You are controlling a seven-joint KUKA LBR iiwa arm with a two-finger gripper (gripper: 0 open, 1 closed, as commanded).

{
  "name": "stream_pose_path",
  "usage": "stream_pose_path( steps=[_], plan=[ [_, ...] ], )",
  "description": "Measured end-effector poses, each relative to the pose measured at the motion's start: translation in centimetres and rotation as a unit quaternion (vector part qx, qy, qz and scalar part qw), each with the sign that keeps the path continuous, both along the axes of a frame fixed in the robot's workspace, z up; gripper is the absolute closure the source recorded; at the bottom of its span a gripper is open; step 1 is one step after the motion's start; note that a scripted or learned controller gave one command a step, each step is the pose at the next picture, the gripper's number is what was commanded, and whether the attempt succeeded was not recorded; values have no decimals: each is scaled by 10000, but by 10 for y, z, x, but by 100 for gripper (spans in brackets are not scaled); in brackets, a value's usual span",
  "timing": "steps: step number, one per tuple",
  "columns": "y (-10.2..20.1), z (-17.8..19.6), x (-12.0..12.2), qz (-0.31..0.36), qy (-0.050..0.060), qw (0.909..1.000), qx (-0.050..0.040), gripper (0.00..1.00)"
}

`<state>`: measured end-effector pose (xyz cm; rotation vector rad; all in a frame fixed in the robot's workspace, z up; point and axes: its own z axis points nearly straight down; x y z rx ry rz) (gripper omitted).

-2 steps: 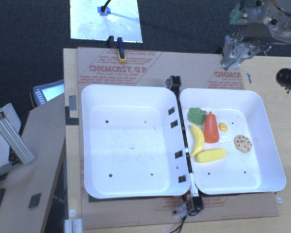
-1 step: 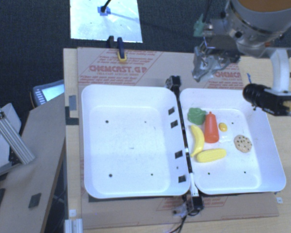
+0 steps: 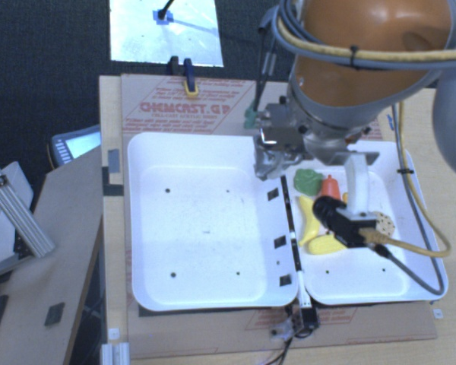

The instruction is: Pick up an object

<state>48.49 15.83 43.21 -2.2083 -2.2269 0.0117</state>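
In the right bin [image 3: 365, 280] lie a green object [image 3: 308, 179], a small orange-red object [image 3: 330, 184], a yellow banana-shaped object [image 3: 311, 223] and a round speckled biscuit-like object [image 3: 383, 223], all grouped in its far half. My gripper [image 3: 268, 164] hangs at the far end of the divider between the bins, just left of the green object. The bulky wrist above hides part of the right bin's far edge. I see nothing in the gripper.
The left bin [image 3: 148, 280] lies beside the right one on a cardboard sheet [image 3: 182, 106]. A yellow-and-black clamp [image 3: 188, 78] holds the sheet's far edge. A grey metal rail [image 3: 15, 211] stands at the left.
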Motion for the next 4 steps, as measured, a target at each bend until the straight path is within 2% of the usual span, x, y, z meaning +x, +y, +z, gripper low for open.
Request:
stream_pose_path(
  steps=[1,2,3,4],
  plan=[
    [46,38,30,-3,-79,10000,23,100],
    [78,26,2,-2,-43,10000,14,100],
    [76,26,4,-28,-51,10000,13,0],
    [76,38,4,-19,-63,10000,23,100]
  ],
)
